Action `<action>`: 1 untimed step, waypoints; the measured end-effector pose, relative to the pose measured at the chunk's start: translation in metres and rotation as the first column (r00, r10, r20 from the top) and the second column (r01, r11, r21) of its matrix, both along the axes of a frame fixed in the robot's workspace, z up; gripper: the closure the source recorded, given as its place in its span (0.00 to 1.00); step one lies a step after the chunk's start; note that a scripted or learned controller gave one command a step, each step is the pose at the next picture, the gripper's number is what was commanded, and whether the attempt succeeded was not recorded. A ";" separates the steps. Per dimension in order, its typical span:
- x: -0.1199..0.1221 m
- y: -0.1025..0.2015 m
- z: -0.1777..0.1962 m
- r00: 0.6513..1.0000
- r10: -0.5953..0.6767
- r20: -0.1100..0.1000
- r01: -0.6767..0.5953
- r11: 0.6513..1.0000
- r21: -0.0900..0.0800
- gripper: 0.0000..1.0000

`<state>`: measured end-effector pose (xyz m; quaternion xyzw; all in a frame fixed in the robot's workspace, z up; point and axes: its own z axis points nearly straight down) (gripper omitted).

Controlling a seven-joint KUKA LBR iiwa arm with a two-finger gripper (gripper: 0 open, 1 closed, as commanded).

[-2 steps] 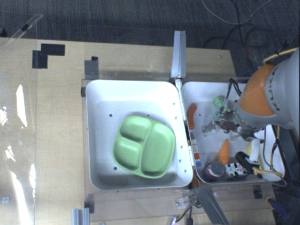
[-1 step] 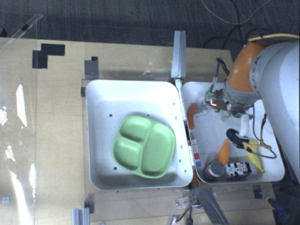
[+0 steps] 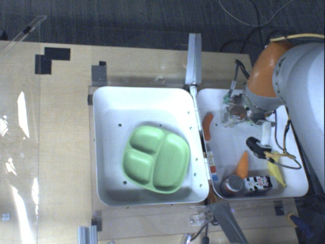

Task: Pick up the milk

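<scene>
The milk, a small dark and white carton (image 3: pixel 259 183), lies on its side at the front of the right bin (image 3: pixel 218 98). A round can (image 3: pixel 232 185) touches its left end. My gripper (image 3: pixel 234 114) hangs over the back part of the right bin, well away from the carton, with nothing visibly in it. The grey arm with its orange band (image 3: pixel 266 70) reaches in from the right.
An orange carrot (image 3: pixel 243 162) stands just behind the can. A yellow banana (image 3: pixel 277 173) lies to the right of the carton. A red-orange sausage (image 3: pixel 207 125) rests by the right bin's left wall. In the left bin (image 3: pixel 106 105) sits a green divided plate (image 3: pixel 156 158).
</scene>
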<state>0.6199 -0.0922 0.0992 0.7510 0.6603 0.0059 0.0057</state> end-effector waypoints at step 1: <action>0.000 0.000 0.000 1.000 0.000 0.000 0.000 1.000 0.000 0.00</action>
